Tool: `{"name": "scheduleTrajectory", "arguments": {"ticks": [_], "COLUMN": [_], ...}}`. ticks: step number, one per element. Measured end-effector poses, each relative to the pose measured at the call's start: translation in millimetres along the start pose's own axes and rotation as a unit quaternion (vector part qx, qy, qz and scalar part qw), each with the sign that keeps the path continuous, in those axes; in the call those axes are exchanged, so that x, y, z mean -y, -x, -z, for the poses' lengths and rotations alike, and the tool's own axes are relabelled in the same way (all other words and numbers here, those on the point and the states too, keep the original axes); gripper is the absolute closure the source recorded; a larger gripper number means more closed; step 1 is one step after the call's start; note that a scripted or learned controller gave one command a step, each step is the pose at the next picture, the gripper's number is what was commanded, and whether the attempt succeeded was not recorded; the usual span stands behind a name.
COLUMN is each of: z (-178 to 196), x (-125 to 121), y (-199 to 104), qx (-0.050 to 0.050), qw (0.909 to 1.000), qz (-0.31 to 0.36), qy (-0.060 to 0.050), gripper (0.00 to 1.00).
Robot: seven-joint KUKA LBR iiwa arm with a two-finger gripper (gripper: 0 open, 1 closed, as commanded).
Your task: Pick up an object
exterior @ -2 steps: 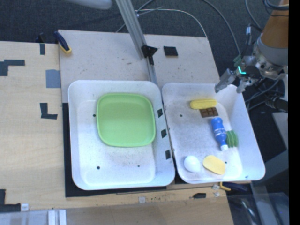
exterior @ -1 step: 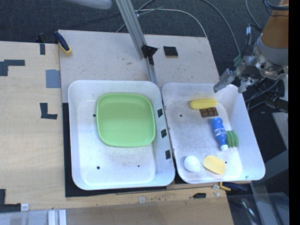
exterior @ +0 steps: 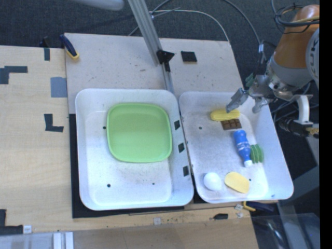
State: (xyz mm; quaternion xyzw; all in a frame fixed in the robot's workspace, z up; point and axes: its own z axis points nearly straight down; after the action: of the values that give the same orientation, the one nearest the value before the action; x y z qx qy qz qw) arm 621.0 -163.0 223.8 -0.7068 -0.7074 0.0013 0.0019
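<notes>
Bench (exterior: 31, 139) surface of pale wood carries two shallow white bins side by side. At the near end of the right bin (exterior: 277, 188) lie a white egg-shaped ball (exterior: 211, 180) and, just beside it, a yellow wedge (exterior: 237, 182). Farther in, a blue bottle (exterior: 241, 147) with a white cap lies on its side, with a green object (exterior: 257, 153) touching its right flank. Beyond the bottle sits a brown chocolate-like block (exterior: 231, 124), and just behind it a yellow banana-shaped piece (exterior: 224, 115). The left bin (exterior: 88, 191) holds a square green plate (exterior: 139, 132) lying flat near its centre. The gripper (exterior: 244, 101) hangs over the far part of the right bin, its fingers (exterior: 234, 101) spread wide; one fingertip is at the right end of the yellow banana-shaped piece, and nothing sits between them. Behind it rises the grey arm with its orange band (exterior: 295, 35).
</notes>
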Motion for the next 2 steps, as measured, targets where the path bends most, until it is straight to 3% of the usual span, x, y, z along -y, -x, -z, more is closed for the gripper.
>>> {"name": "scheduleTrajectory", "arguments": {"ticks": [2], "z": [-124], "x": [7], "y": [9], "qx": [0.0], "qw": [1.0], "qz": [0.0], "qy": [-0.001], "gripper": [0.0]}}
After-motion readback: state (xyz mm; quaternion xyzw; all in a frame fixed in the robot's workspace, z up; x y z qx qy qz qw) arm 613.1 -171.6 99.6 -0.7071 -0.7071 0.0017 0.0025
